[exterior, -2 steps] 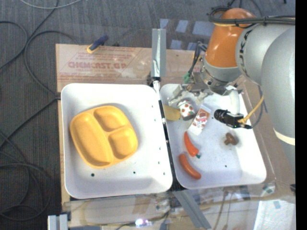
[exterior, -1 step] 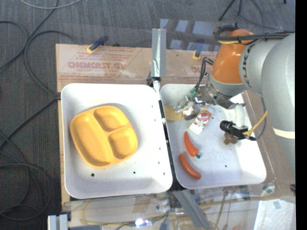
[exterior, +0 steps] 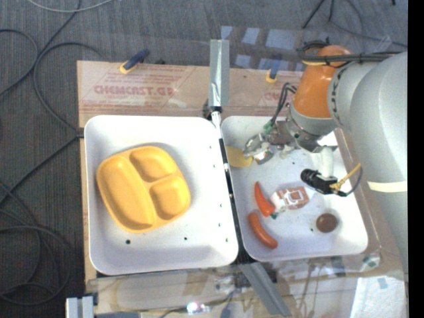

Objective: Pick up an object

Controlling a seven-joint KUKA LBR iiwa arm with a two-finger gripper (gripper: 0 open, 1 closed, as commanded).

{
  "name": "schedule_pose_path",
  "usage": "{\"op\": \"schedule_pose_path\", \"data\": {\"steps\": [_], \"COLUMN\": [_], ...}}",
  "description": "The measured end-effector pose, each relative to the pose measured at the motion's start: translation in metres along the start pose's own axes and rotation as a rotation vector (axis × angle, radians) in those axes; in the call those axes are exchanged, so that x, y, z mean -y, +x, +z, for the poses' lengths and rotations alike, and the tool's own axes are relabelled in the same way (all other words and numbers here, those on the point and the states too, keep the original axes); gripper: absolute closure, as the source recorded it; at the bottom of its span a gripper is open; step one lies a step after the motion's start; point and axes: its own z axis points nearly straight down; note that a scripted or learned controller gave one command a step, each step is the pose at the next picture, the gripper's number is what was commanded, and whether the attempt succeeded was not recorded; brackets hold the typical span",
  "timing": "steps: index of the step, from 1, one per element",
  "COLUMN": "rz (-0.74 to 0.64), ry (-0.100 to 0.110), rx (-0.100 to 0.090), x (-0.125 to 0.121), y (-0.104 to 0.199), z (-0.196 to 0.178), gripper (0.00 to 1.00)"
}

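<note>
- Pale yellow piece (exterior: 237, 156) is lying in the right bin (exterior: 344, 244), at its upper left corner, touching my pincer (exterior: 260, 150) on the left.
- I am hovering low; I cannot tell my pincer's state.
- Orange sausages (exterior: 263, 199) are lying below me, pointing down-right.

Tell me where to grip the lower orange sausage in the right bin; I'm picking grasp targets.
Grip the lower sausage across its narrow middle, coming straight down from above. It lies flat and slanted on the right bin's floor, apart from the other sausage, so fingers should fit on both long sides.
</note>
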Motion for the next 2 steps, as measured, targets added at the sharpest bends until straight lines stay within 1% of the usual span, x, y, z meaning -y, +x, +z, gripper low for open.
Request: {"op": "schedule_pose_path", "data": {"steps": [1,2], "rz": [-0.002,-0.029], "ry": [0.002,0.017], "rx": [-0.002,-0.001], "x": [0.0,-0.013], "y": [0.002,0.077], "z": [-0.009,-0.092], "gripper": [1.0,1.0]}}
